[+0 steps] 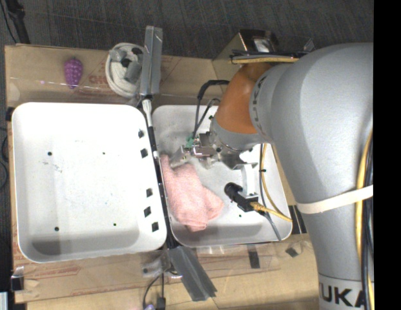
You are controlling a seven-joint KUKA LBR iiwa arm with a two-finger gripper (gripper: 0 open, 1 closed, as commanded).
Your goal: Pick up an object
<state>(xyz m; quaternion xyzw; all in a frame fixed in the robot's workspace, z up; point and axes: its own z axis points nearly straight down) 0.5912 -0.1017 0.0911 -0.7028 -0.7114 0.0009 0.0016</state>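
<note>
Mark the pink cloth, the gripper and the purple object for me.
pink cloth point(190, 197), camera view, middle of the fabric.
gripper point(186, 151), camera view, its tip end by the cloth.
purple object point(73, 72), camera view, centre of its body.

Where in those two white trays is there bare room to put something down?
The whole left bin floor is bare. The right bin is crowded: pink cloth along its left wall, the arm over the rest.

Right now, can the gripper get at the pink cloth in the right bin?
Probably yes. The gripper sits at the upper end of the pink cloth in the right bin, and nothing lies on the cloth. The bin's left wall stands close beside it.
</note>
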